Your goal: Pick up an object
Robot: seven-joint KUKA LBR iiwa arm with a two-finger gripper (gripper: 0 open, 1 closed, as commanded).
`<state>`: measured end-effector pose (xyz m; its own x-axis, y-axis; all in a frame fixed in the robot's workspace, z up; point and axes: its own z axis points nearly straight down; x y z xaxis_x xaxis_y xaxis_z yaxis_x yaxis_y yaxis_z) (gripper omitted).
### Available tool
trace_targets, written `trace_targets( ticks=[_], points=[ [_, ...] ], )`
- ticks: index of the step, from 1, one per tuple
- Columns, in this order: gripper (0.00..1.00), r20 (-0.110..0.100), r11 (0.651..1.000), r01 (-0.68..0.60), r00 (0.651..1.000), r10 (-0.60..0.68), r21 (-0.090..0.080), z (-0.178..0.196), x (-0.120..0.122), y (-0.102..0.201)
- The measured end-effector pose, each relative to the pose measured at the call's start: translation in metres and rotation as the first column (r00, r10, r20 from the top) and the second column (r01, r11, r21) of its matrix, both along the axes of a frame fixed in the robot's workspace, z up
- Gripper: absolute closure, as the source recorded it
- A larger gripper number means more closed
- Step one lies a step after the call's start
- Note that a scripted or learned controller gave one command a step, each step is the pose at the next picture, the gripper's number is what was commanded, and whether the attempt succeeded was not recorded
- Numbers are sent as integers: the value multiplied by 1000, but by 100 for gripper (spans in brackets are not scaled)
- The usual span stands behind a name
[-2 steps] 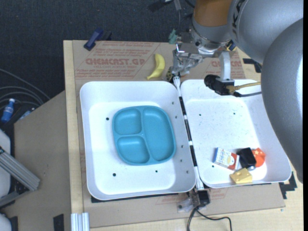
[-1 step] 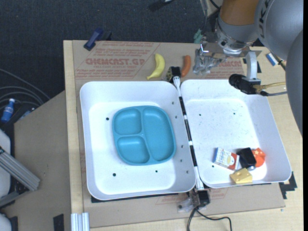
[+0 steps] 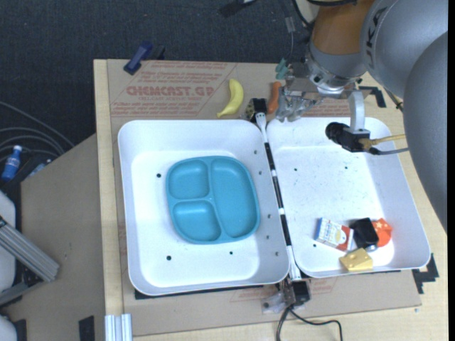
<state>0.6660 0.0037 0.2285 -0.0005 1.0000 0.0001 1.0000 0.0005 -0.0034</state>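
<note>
A: Starting nearest, at 5 o'clock in the right bin (image 3: 398,190): what's there?

B: A small cluster (image 3: 353,239): a card, a black block, something orange, a yellow wedge. All untouched, so I judge nothing is picked yet.

A: And at 12 o'clock?

B: The gripper (image 3: 293,111) hangs over the bin's far rim, carrying nothing I can see; its opening I cannot tell.

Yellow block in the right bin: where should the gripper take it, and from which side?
The yellow block lies flat near the right bin's front wall, tilted, with a black piece close behind it. Probably best from straight above, fingers closing across its short width on the two long edges; those look free, while a side approach would meet the wall or the neighbours.
</note>
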Motion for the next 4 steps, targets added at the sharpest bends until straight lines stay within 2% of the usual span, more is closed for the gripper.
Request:
trace_targets(
  ticks=[1,2,3,4],
  points=[
    [100,6,1000,0,1000,0,0,28,1,18],
    [100,7,1000,1,1000,-1,-1,34,1,9],
    [100,0,1000,2,1000,-2,0,-11,0,-31],
    [100,6,1000,-1,1000,1,0,25,1,-3]
  ],
)
